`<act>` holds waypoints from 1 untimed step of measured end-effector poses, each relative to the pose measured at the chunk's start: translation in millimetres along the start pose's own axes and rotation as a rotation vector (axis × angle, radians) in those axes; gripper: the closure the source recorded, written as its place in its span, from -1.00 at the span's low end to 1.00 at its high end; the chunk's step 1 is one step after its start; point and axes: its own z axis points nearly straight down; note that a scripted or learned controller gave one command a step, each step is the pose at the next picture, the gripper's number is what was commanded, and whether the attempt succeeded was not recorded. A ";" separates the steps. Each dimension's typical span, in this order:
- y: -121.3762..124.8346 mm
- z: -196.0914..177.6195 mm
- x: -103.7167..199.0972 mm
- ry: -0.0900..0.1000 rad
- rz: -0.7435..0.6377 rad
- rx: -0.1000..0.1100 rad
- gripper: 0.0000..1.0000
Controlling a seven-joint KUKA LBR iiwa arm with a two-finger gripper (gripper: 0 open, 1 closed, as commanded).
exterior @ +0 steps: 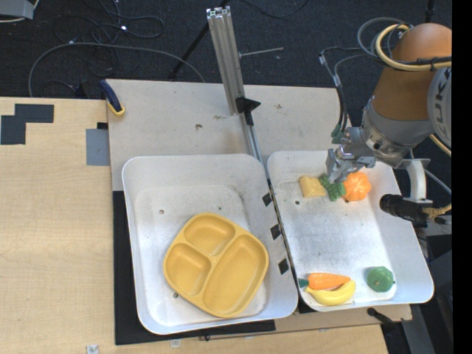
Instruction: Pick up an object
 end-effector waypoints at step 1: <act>-16.0 4.4 54.9 0.000 -0.001 0.002 1.00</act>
